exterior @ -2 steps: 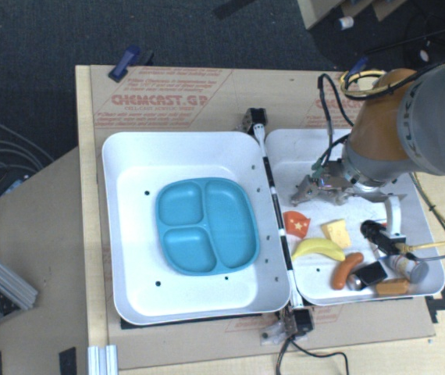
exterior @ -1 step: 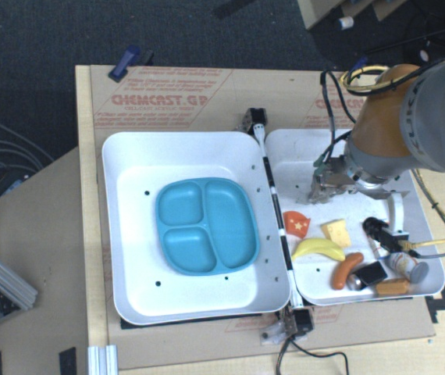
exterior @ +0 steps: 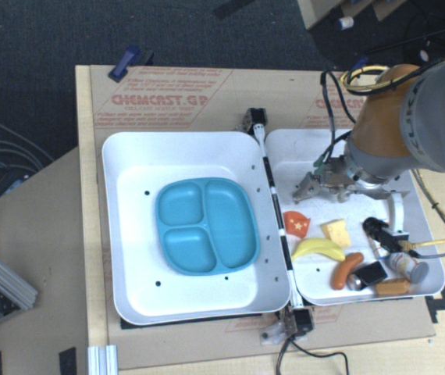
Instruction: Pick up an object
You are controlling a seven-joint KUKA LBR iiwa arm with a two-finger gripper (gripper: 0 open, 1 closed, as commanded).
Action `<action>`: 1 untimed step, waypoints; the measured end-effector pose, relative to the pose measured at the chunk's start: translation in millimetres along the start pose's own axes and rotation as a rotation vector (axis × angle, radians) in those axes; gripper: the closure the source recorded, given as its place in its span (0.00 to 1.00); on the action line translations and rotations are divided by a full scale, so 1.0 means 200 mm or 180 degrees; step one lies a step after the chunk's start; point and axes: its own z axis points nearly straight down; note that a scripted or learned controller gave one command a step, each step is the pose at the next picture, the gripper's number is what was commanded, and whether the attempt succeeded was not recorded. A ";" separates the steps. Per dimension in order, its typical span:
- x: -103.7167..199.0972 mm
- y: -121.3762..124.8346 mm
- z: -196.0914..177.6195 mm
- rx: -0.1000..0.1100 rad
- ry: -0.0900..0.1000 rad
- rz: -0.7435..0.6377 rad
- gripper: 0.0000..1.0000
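Note:
My gripper (exterior: 324,192) hangs low over the back half of the right bin (exterior: 300,143), open, with nothing between its fingers. In front of it on the bin floor lie a red strawberry (exterior: 297,223), a pale yellow cheese wedge (exterior: 336,231), a yellow banana (exterior: 320,248) and a reddish sausage (exterior: 346,270). The strawberry is the closest, a short way toward the front left of the gripper. The grey arm with its orange band (exterior: 386,116) reaches in from the right.
The left bin (exterior: 129,162) holds a blue divided plate (exterior: 207,225). At the right bin's front right corner lie a small black block (exterior: 371,273), an orange piece (exterior: 394,287) and a grey cylinder (exterior: 411,268). A blue item (exterior: 125,63) rests on the bench's back left.

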 end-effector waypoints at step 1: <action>0.04 0.29 0.05 -0.0005 -0.0002 -0.0005 0.00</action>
